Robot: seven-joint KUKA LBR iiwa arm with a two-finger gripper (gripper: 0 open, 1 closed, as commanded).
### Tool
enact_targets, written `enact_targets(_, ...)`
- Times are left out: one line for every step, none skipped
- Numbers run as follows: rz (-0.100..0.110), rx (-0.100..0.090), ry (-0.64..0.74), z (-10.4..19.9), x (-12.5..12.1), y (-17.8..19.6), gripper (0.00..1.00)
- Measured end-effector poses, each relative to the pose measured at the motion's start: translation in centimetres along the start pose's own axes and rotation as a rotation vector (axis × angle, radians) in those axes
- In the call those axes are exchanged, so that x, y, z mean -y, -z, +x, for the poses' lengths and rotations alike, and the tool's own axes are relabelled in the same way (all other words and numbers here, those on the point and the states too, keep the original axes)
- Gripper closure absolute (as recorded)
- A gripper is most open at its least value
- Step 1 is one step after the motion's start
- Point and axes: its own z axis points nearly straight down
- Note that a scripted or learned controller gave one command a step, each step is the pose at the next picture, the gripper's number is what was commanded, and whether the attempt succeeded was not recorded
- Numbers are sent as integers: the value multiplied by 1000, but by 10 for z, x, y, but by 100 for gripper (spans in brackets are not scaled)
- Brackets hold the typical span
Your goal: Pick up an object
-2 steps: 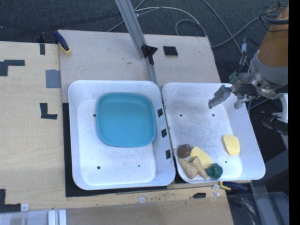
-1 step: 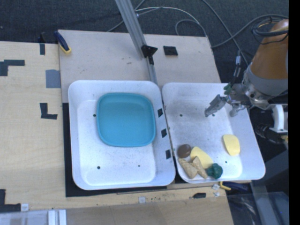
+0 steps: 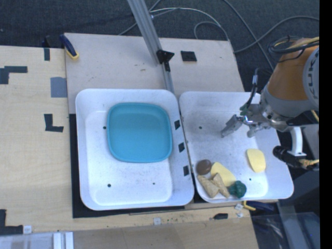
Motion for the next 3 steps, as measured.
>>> enact_targets(0, 0, 1, 3, 7, -61, 0)
enact_targets(-5, 0, 2, 3, 6, -48, 100)
enact_targets(-9, 1, 1, 3, 10, -5, 100)
